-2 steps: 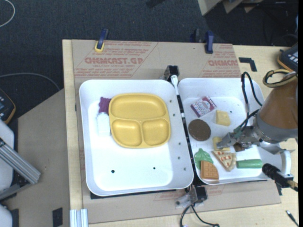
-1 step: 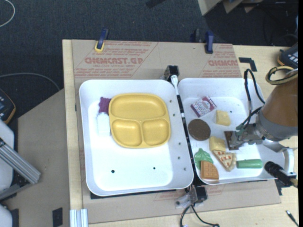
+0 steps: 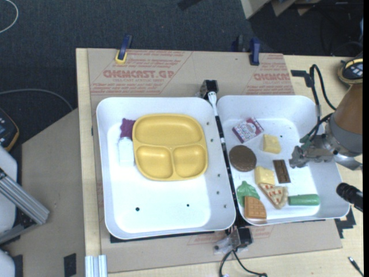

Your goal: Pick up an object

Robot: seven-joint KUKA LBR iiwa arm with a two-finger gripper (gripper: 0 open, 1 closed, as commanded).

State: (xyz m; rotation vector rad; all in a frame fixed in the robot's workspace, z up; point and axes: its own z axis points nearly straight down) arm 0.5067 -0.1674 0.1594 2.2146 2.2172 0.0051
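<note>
The right bin (image 3: pixel 300 109) holds several toy foods. A pink and white packet (image 3: pixel 247 130) lies at the back, with a yellow cheese cube (image 3: pixel 271 143) beside it. Further forward are a round brown cookie (image 3: pixel 243 158), a chocolate bar (image 3: pixel 281 171) and a pale yellow block (image 3: pixel 264 175). At the front lie a pizza slice (image 3: pixel 274 195), a waffle (image 3: pixel 254 207), a green leafy piece (image 3: pixel 245 189) and a green cucumber (image 3: pixel 303 199). My gripper (image 3: pixel 298 157) hangs over the bin's right side, just right of the chocolate bar, with nothing seen in it.
The left bin (image 3: pixel 115 172) carries a yellow divided plate (image 3: pixel 170 145), a purple item (image 3: pixel 127 127) and a white bottle (image 3: pixel 125 152). A black divider with clamps (image 3: pixel 221 149) runs between the bins. The arm's orange band (image 3: pixel 351 111) stands at the right edge.
</note>
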